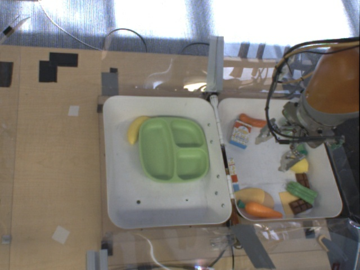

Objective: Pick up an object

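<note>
The arm, grey with its orange band, hangs over the right bin, and its gripper sits low near that bin's middle; whether the fingers stand wide or narrow I cannot tell, since the wrist hides them from this slant, and nothing is visibly held. Well to the gripper's left lies the left bin, the larger-looking one, holding a green divided plate with all its compartments bare, and a banana tucked against the plate's far-left edge. The right bin carries the small toy food, any piece of which would serve the task. Just below the gripper, nearly touching it, is a yellow piece, the closest candidate. A little further down lie a green pea pod and brown chocolate pieces over a cheese wedge. Down and to the left sit a pale potato-like lump and a carrot touching it. Left of the gripper stands a small milk carton with a red sausage just behind it. These all look like light, hard plastic toys: stiff, not fragile, but smooth and rounded, so likely to slip or squirt out of a pinch. The carton looks the safest grip, taken across its flat sides; the carrot across its thick end
</note>
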Motion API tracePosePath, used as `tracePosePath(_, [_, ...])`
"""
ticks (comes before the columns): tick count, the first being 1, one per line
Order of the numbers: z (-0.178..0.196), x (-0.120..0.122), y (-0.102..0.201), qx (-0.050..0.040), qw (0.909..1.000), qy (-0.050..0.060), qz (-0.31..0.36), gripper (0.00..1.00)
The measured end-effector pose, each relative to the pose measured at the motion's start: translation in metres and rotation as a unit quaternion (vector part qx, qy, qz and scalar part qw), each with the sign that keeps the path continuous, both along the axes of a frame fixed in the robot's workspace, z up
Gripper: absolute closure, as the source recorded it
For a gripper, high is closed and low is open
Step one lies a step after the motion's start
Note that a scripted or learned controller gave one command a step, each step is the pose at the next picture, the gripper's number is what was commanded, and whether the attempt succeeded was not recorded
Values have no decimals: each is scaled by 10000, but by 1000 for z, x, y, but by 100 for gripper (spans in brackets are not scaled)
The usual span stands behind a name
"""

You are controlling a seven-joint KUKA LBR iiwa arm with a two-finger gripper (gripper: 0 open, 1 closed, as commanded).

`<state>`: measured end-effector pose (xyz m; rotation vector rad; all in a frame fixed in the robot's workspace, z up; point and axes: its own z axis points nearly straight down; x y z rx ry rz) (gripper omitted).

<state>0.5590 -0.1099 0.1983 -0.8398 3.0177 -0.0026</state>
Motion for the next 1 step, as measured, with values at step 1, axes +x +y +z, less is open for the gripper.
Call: tracePosePath(1, [-94,72,13,-21,9995,-95,296,0])
